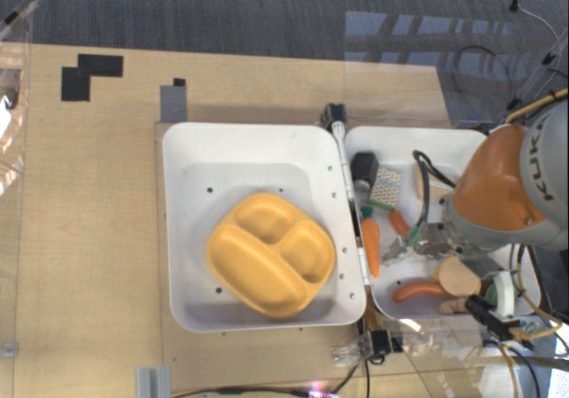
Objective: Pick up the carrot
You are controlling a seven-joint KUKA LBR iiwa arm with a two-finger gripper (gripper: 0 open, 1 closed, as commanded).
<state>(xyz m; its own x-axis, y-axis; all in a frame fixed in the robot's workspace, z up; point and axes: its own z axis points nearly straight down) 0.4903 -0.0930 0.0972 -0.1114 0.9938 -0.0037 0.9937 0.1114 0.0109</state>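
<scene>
The end effector [397, 248] hangs just beside the carrot [370, 246], at the right bin's [391, 303] left wall, placed for grasping; grip state indeterminable.

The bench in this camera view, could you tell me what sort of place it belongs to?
Probably a robotics lab: a wooden bench bears two white bins, toy food such as a carrot, and a KUKA arm trailing cables.

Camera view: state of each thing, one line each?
Carrot: lying flat in right bin, by its left wall, not gripped.
Gripper: low in right bin, beside carrot.
Yellow plate: upright in left bin.
Sausage: lying flat, right bin.
</scene>
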